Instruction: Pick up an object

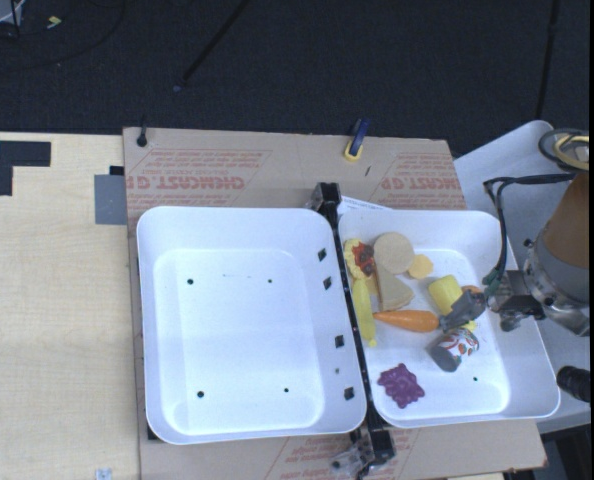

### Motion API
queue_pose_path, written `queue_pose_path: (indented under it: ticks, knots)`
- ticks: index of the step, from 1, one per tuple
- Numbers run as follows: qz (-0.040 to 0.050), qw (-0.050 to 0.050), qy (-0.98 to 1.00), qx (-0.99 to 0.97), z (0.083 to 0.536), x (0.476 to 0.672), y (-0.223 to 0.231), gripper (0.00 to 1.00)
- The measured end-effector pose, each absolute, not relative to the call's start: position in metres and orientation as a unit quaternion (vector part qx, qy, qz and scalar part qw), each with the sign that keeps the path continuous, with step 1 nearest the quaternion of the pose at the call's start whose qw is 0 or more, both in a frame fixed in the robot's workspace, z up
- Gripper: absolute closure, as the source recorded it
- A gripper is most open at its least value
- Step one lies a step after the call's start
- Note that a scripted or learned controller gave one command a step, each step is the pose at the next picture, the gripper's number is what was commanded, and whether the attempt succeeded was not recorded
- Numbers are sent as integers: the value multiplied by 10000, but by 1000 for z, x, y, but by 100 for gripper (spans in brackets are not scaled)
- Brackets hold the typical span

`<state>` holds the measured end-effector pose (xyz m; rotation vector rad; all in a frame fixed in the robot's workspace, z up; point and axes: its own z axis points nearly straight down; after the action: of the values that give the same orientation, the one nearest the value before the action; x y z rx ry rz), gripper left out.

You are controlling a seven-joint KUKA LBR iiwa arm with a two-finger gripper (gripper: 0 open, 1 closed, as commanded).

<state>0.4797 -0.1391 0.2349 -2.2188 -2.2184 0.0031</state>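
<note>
The right bin (522, 393) holds several toy foods. A tan round piece (393, 252) lies at the back, with a tan wedge (393, 290) below it. Near them are a small yellow piece (420, 266) and a yellow block (444, 293). An orange carrot (407, 320) lies in the middle, and a purple grape bunch (401, 384) sits at the front. A grey, white and red item (455, 349) lies just in front of my gripper (465, 310). The gripper reaches in from the right, low over the bin, between the yellow block and that item.
The left bin (237, 328) stands beside the right one, with a black divider (345, 308) between them. A long yellow item (362, 313) and a red-yellow piece (356, 258) lie along the right bin's left wall. A black cable (497, 218) loops above the wrist.
</note>
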Motion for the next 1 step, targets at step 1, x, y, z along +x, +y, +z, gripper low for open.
queue_pose_path:
  ticks: [1]
  knots:
    - [30, 66, -7084, -7058, 102, 489, -85, 0]
